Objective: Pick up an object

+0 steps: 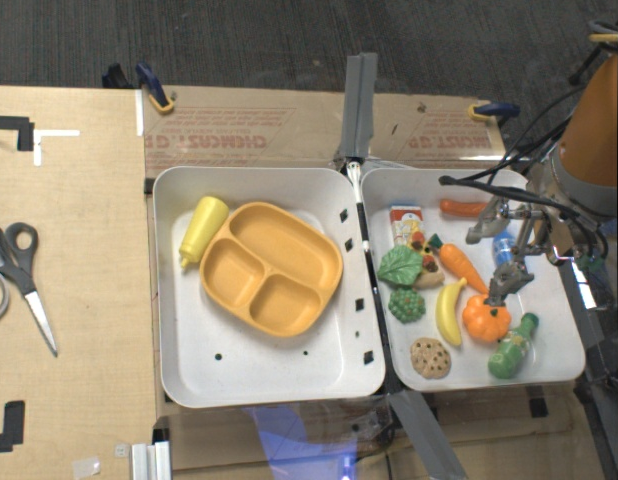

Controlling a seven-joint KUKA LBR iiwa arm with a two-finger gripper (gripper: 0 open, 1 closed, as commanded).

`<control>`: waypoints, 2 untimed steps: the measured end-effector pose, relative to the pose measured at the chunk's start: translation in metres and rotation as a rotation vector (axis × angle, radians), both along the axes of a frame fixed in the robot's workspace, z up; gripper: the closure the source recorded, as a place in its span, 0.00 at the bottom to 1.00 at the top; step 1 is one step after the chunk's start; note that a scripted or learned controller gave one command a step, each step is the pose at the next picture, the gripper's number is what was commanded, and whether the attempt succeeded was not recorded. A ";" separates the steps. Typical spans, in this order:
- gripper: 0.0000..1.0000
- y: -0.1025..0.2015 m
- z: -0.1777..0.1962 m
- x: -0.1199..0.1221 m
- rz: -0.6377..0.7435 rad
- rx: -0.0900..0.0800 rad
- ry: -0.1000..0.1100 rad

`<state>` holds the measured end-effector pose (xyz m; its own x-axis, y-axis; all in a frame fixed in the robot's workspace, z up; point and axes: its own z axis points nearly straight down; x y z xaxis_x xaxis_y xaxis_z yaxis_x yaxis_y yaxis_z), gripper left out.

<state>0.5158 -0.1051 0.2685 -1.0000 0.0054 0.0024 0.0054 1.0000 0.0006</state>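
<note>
My gripper [508, 280]: over right bin [559, 368], just above pumpkin [485, 320] | left bin [179, 358]: divided plate [270, 266], yellow bottle [201, 230]

A divided plate [272, 266] lies in the left bin [179, 368], a bottle [202, 230] touching its left; toy foods crowd the right bin [559, 368]; scissors [24, 278] lie far left on the tabletop [69, 368].

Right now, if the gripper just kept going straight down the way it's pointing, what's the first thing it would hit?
Most likely the round orange toy pumpkin in the right white bin: the gripper hangs right over its top. Depth is hard to judge from this slanted view, so it could instead graze the yellow toy banana or the green bottle.
</note>
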 end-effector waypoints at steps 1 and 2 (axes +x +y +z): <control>0.00 -0.049 -0.162 0.002 0.031 0.001 0.001; 1.00 -0.048 -0.155 0.004 0.035 0.001 0.002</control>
<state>0.5195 -0.1533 0.1131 -0.9995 -0.0298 0.0047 -0.0298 0.9996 0.0021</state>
